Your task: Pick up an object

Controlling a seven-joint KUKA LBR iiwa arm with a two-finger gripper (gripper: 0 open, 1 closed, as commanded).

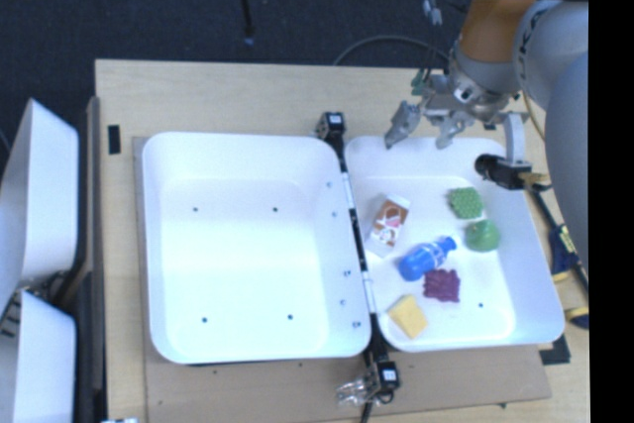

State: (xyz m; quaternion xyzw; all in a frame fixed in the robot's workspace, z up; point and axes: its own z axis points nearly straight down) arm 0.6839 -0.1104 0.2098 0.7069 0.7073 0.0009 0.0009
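Note:
My gripper hangs over the far edge of the right bin, its two fingers spread open with nothing between them. Below it in that bin lie a small white and brown carton, a blue bottle, a purple lump, a yellow block, a green textured piece and a green round object. The carton is the closest of these to the gripper, a little nearer to the camera and to the left.
The left bin sits beside the right one, sharing a dividing rim with black clips at both ends. A black fitting juts over the right bin's far right rim. White containers stand at the bench's left.

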